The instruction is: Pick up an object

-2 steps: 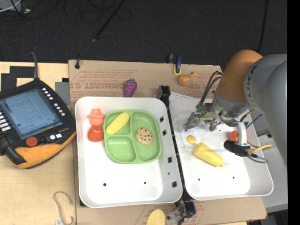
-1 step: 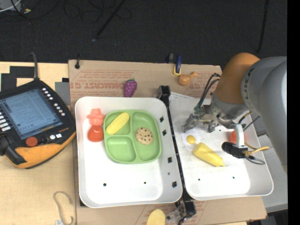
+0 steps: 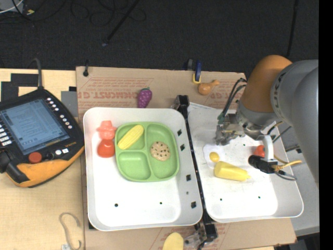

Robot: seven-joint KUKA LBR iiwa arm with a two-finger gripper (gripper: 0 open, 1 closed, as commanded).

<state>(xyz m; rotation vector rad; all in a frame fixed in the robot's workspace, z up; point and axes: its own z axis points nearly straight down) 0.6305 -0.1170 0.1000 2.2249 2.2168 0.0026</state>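
In the right bin (image 3: 260,204) a yellow bottle (image 3: 231,172) lies on its side near the middle. A small yellow piece (image 3: 214,156) rests just above its left end. A small orange-red thing (image 3: 259,150) sits further right, partly hidden by the arm. My gripper (image 3: 225,135) hangs over the upper left part of this bin, a little above the small yellow piece, and I see nothing held in it. The left bin (image 3: 135,207) holds a green divided tray (image 3: 138,170) with a corn cob (image 3: 129,136) and a cookie (image 3: 160,150), beside a red and pink toy (image 3: 106,138).
Behind the bins, on the cardboard, lie a purple grape bunch (image 3: 144,97) and an orange toy (image 3: 207,87). A yellow object (image 3: 173,241) sits in front of the bins. A control pendant (image 3: 34,134) lies on the bench to the left. The grey arm (image 3: 291,98) covers the right bin's far right corner.
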